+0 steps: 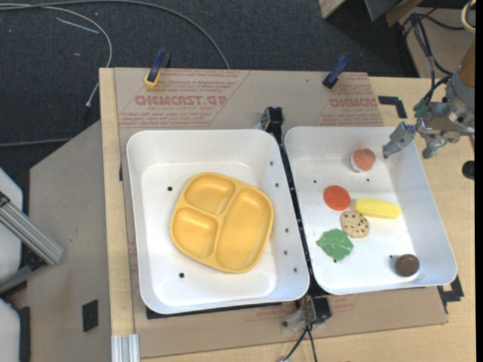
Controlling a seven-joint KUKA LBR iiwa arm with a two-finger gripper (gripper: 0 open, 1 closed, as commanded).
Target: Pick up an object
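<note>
My gripper (413, 142) hangs at the far right edge of the right bin (430, 202), fingers spread open with nothing between them. In that bin lie several toy foods: a pale red round piece (364, 159) just left of the gripper, a red-orange disc (337, 197), a yellow oblong piece (377, 208), a speckled cookie (354, 223), a green leaf shape (335, 244) and a brown ball (407, 265) near the front right corner.
The left bin (151, 164) holds a yellow three-compartment plate (222, 221). Blue clamps (156, 67) sit at the cardboard's back edge. A black clip (272, 118) joins the bins at the back. Cables hang at the right by the arm.
</note>
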